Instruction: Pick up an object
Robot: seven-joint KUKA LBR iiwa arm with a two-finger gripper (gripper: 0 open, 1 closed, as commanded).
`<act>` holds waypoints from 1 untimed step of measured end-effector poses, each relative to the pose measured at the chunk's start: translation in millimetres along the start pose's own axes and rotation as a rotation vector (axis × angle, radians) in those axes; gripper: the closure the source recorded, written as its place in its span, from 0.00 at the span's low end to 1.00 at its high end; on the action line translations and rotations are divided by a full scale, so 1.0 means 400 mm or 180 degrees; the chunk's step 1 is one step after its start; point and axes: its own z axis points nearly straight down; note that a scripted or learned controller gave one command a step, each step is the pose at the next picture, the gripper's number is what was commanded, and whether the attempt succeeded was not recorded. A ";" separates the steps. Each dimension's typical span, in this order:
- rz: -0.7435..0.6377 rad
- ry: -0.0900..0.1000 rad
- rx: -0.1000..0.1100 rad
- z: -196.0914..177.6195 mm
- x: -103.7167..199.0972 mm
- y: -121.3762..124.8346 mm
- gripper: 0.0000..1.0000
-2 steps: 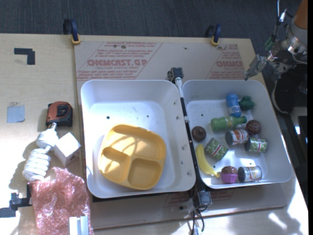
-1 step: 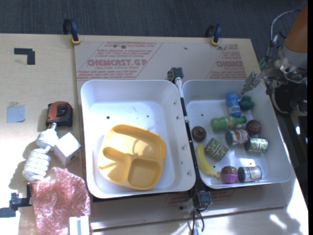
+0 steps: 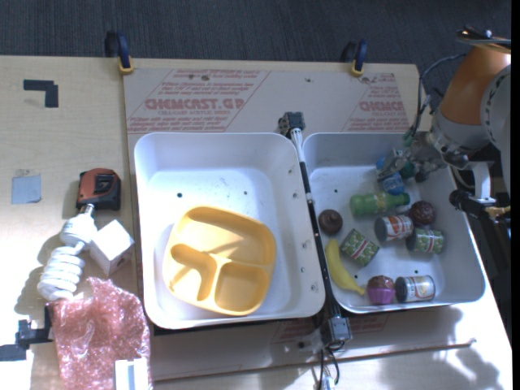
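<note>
The right bin (image 3: 467,287) holds several small items. Among them are a green bottle (image 3: 372,203), a blue item (image 3: 393,183), a brown ball (image 3: 330,221), a banana (image 3: 343,270), a dark red ball (image 3: 422,212) and several small cans, one with a red label (image 3: 394,227). My gripper (image 3: 400,167) hangs low over the bin's far right part, just above the blue item and the green bottle. Its tip is a dark tangle there, and nothing is visibly lifted by it.
A yellow divided tray (image 3: 219,260) lies in the left bin (image 3: 154,161). On the bench to the left are a tape measure (image 3: 99,188), a spiral light bulb (image 3: 65,260), a white cube (image 3: 111,244) and a pink bag (image 3: 99,323). The arm's orange band (image 3: 473,88) is at the right edge.
</note>
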 end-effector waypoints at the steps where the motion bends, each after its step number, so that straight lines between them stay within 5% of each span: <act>1: -0.0006 0.0002 0.0028 -0.024 -0.001 -0.003 1.00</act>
